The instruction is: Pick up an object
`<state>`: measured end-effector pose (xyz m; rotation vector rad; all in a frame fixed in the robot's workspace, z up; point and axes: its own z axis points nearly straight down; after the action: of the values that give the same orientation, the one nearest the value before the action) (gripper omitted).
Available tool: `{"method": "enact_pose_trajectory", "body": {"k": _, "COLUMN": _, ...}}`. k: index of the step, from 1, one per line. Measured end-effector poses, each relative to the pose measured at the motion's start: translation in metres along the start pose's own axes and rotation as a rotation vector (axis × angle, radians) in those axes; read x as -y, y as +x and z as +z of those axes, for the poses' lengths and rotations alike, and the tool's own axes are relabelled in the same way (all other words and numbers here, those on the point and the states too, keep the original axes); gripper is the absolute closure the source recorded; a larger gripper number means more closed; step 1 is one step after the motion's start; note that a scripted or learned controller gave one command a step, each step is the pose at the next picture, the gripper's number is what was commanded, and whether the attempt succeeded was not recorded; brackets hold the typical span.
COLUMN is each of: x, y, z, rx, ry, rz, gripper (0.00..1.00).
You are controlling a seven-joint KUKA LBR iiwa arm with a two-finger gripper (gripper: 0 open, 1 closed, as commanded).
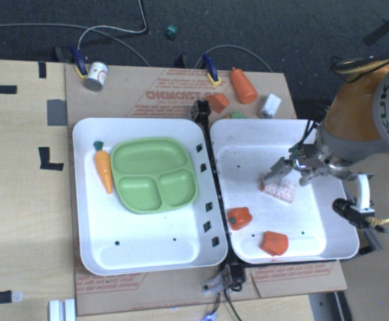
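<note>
Camera view: left bin [87,179] holds green tray [156,174] and carrot [103,168]; fingers [283,174], state unclear, touch pink packet [280,191].

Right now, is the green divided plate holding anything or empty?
Empty. All three compartments of the green divided plate show bare green. The toy carrot lies outside it, beside its left edge, on the left bin floor.

This is looking like a robotics lab rather than a home. A grey and orange robot arm [355,122] is reaching over a wooden bench [21,179] where two white bins [87,233] are sitting on a sheet of cardboard [174,89] held by blue clamps [81,62]. Black tape marks [47,159] are showing on the bench, and cables [114,32] are trailing across dark carpet [261,19].
</note>
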<state>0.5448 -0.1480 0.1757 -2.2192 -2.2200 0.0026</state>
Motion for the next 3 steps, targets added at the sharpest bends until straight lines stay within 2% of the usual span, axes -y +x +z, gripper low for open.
{"method": "enact_pose_trajectory", "body": {"k": 1, "x": -0.030, "y": 0.045, "z": 0.086, "rx": 0.004, "ry": -0.012, "rz": 0.000, "gripper": 0.00}}
{"method": "enact_pose_trajectory", "body": {"k": 2, "x": -0.026, "y": 0.007, "z": 0.086, "rx": 0.003, "ry": -0.015, "rz": -0.002, "gripper": 0.00}}
{"method": "enact_pose_trajectory", "body": {"k": 3, "x": -0.044, "y": -0.068, "z": 0.010, "rx": 0.004, "ry": -0.004, "rz": 0.001, "gripper": 0.00}}
